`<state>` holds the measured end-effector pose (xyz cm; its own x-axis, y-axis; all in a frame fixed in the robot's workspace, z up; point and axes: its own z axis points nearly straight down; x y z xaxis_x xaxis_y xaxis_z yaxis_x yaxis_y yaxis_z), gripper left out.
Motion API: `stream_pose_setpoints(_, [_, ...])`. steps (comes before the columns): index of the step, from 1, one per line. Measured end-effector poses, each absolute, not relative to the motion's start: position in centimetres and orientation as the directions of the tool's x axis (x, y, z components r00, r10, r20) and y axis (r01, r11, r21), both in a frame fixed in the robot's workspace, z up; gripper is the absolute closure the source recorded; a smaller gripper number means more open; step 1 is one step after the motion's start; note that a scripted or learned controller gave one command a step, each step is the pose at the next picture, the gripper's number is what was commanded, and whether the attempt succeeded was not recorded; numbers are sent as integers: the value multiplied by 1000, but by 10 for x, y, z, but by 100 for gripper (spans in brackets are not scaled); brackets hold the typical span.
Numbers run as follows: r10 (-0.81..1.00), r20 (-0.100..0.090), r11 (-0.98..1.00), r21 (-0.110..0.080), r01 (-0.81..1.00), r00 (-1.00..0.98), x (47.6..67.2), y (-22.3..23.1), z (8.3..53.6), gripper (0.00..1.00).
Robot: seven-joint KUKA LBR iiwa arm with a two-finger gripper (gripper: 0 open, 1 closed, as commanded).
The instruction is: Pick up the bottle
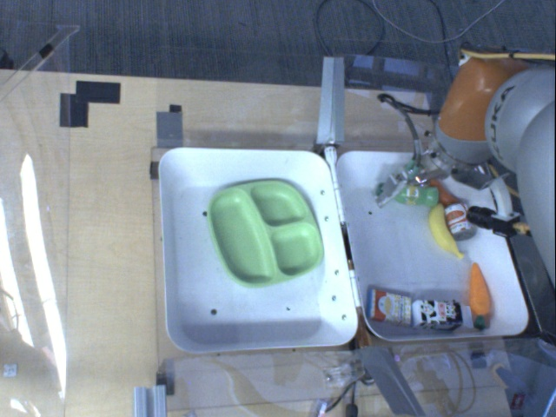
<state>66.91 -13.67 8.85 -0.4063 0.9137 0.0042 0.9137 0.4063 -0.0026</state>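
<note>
— What lies to your left?
— A green divided tray [265, 230] in the left bin [187, 320].
— And the bottle?
— The bottle [415, 309] lies flat along the right bin's [391, 241] near wall. My gripper [408, 183] hangs at the far end; its opening I cannot tell.

A pale wood bench top [95, 259] is seen across most of the view, with dark grey carpet-like floor [200, 16] along the top. Black cables [382, 11] are looped over the floor. Two black tape marks [85, 100] are stuck on the wood at upper left. A clear panel [35, 172], possibly acrylic, is stood at the left, with bright glare streaked on it. A grey metal post [331, 102] is fixed at the bench's back edge.
</note>
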Motion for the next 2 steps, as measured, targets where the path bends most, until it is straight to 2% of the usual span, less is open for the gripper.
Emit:
stream_pose_setpoints(1, [911,-6,412,7,911,-412,672,-136,101,100])
stream_pose_setpoints(2, [928,-4,373,9,928,-373,671,-74,208,100])
